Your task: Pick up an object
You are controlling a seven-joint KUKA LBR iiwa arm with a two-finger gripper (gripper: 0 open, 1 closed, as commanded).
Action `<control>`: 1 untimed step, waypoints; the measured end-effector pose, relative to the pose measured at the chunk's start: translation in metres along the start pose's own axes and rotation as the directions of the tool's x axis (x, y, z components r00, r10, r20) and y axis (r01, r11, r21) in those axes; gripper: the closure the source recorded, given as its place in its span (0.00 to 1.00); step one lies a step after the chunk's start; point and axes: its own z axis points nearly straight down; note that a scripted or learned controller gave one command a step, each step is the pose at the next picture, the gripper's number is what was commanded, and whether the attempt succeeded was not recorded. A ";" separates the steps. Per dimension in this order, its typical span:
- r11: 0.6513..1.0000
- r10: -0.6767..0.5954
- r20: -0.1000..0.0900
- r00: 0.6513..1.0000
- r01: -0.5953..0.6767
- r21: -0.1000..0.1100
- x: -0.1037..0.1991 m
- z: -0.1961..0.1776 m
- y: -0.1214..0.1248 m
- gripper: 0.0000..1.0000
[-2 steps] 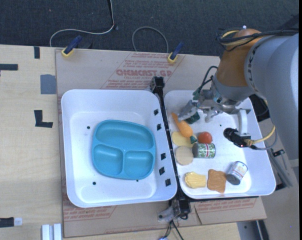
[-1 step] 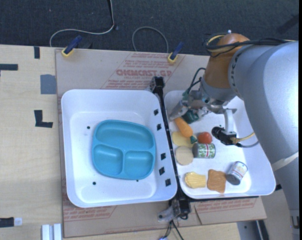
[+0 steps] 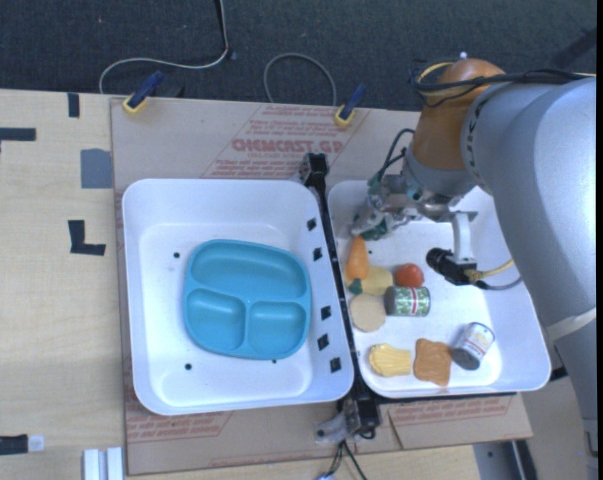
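A wooden bench (image 3: 41, 298) with a pale grain is covered by a brown cardboard sheet (image 3: 271, 138) printed in red, on which two shallow white plastic bins are set side by side.

The left bin (image 3: 146, 368) has smooth, rounded walls. A turquoise divided tray (image 3: 247, 299) of matte plastic, rounded at its corners and moulded into three compartments, lies flat at its centre.

The right bin (image 3: 516, 318) carries the small objects. An orange carrot-shaped toy (image 3: 357, 259) lies against the bin's left wall, just beside a pale yellow block (image 3: 377, 280). A small red rounded piece (image 3: 409, 274) sits just above a cylindrical can (image 3: 409, 301) with a green and red label, laid on its side. A beige disc-shaped piece (image 3: 367, 313) rests below the yellow block. Along the near wall a yellow lumpy piece (image 3: 389, 360), an orange-brown flat piece (image 3: 433, 362) and a second, silvery can (image 3: 471, 346), tilted on its side, are lined up close together.

The grey, smooth-shelled arm (image 3: 541, 168) with its orange band (image 3: 446, 118) reaches in from the right. The gripper (image 3: 376, 218) is positioned low in the upper left part of the right bin, just above the carrot-shaped toy. The state of the jaws cannot be told; nothing is seen between them.
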 end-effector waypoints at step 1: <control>1.000 -0.003 -0.005 1.000 0.003 0.003 0.071 -0.093 -0.045 1.00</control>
